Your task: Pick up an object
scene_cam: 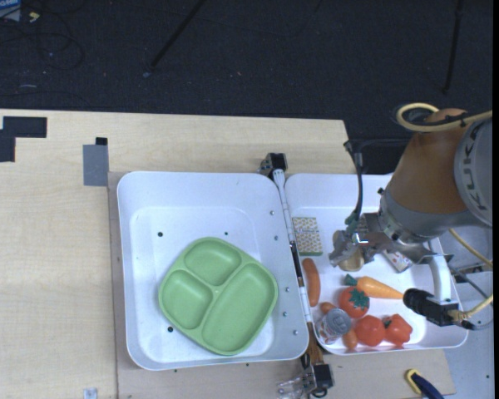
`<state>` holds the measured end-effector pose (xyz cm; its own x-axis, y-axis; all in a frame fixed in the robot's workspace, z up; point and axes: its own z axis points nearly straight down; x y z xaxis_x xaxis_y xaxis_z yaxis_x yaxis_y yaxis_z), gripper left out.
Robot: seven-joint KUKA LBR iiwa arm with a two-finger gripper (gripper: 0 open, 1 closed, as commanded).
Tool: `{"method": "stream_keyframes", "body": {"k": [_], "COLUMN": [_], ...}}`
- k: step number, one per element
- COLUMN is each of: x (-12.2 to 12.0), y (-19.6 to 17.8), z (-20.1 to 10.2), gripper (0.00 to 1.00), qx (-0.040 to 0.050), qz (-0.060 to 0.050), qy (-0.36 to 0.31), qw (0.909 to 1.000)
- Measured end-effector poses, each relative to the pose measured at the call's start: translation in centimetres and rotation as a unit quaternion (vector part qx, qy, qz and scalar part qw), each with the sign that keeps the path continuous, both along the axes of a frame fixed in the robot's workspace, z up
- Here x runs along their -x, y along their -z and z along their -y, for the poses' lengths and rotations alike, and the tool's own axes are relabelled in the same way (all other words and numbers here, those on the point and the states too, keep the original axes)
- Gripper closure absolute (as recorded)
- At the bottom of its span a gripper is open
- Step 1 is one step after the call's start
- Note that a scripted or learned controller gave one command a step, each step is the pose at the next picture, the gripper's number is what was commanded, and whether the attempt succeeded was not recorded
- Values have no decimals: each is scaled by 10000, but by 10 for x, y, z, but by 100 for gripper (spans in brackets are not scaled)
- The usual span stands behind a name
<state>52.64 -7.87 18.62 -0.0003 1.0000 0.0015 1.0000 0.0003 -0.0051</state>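
Where arm (437,181) overhangs right bin (324,194), end effector (349,252) fingers indistinct

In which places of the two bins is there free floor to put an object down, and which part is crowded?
Free: the left bin floor around the green divided plate, mainly its far strip. In the right bin, the far corner. Crowded: its near end, with carrot, tomato and other toy food below the end effector.

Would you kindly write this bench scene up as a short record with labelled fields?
left bin: holds a green three-section plate
right bin: toy food at the near end, including a carrot, a tomato and a sausage
arm: reaches in from the right, above the right bin
hand: low over the right bin, just behind the carrot; grip cannot be judged
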Motion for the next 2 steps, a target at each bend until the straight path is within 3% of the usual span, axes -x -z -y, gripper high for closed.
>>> {"method": "stream_keyframes", "body": {"k": [1, 2], "x": [51, 50], "y": [-42, -73], "z": [-47, -68], "gripper": [100, 100], "qx": [1, 6], "qz": [-10, 0], "qy": [0, -1], "qw": [10000, 10000]}}
